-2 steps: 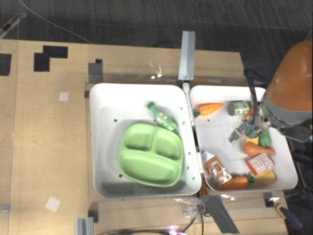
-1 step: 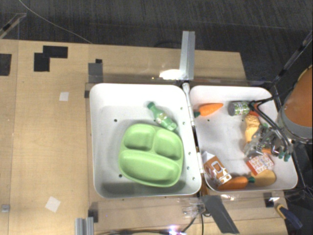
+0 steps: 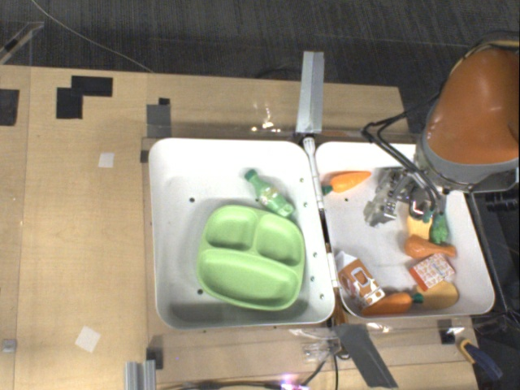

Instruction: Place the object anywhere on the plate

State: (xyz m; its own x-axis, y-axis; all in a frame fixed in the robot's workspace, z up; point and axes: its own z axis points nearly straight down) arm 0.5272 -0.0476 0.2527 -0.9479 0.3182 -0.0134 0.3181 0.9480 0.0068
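**Gripper low in the right bin, object not yet taken**

The gripper hangs low in the right bin, just left of a cluster of toy food. Whether it is spread or pressed together I cannot tell; nothing is visibly held. No single object is yet marked out as the one to move. An orange carrot lies at the far left of that bin, a small printed box and other pieces near the right side. These look like light, hard plastic: stiff, smooth and liable to slip, so a grasp across the narrow middle seems safest. The green plate sits in the left bin, a small green bottle touching its far edge.
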